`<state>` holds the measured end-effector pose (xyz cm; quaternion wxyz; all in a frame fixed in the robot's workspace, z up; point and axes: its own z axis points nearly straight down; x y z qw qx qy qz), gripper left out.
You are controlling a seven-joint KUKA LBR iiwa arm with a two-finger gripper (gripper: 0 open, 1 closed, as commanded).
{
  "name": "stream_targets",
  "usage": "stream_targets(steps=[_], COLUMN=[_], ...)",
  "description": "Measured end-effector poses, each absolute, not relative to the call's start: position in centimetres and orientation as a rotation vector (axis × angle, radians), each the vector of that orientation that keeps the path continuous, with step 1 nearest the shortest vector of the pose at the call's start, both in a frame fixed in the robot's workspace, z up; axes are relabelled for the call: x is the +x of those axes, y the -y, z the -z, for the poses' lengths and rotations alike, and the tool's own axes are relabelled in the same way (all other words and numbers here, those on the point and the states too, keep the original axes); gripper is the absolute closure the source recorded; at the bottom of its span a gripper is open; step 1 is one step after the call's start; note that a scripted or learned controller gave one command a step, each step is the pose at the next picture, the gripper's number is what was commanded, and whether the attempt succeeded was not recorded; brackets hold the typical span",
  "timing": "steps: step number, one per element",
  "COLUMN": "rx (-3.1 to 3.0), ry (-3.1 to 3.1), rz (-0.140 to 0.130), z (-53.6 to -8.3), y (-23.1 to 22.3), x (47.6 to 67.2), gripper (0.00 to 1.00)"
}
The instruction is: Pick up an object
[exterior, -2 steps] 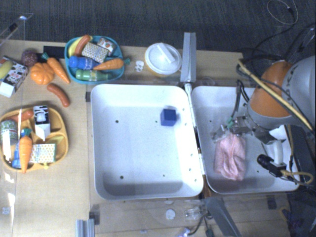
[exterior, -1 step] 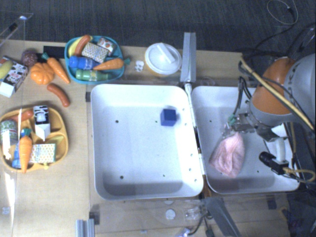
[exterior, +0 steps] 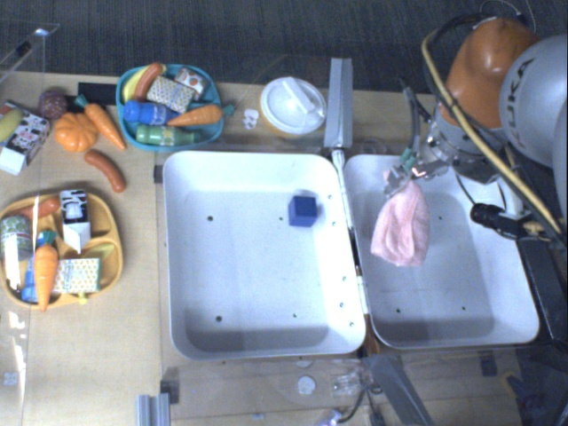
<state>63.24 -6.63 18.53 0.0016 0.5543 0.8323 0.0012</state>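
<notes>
Two shallow white bins sat side by side on the table (exterior: 133, 362); the left bin (exterior: 257, 327) held one blue cube (exterior: 303, 209), resting on the floor near its upper right corner; the right bin (exterior: 461, 322) held one pink cloth (exterior: 402, 227), which hung bunched from the jaws (exterior: 410, 172) of the single grey arm (exterior: 524, 87) reaching in from the right; the jaws were pinched closed on the cloth's top edge, and its lower folds drooped over the bin's left half, though whether they touched the floor could not be told. The arm's one orange band (exterior: 484, 60) showed above the wrist, with cables looping around it. Left of the bins lay two dishes of toy food: one blue bowl (exterior: 169, 137) at the back, heaped with small items, and one yellow plate (exterior: 106, 264) nearer the front, likewise loaded; between and beside them lay loose pieces, among them one small pumpkin (exterior: 74, 132), one carrot (exterior: 110, 126) and one sausage (exterior: 106, 170). One white lidded container (exterior: 294, 106) stood behind the left bin.
</notes>
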Motion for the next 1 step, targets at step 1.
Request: stream_targets(steps=[1], rx=[1.973], ry=[-2.444], rz=[-0.001], z=[-18.34], y=[7.33], x=[59.54], gripper=[1.00])
